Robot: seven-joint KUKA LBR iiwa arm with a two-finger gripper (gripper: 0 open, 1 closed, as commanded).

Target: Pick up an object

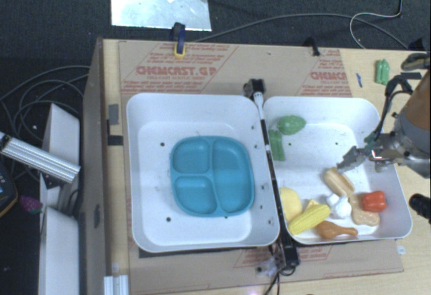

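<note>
Toy food (337, 203) lies heaped in the right bin's (323, 118) near corner — corn cob (308, 218), hot dog (338, 182), tomato (374, 201). My gripper (355, 157) hangs just above the hot dog, fingers apart, holding nothing. A blue divided plate (212, 174) sits in the left bin (155, 112).

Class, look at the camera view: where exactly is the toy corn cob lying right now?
The corn cob lies in the right bin, near its front edge, between a yellow fruit and a chicken drumstick.
</note>
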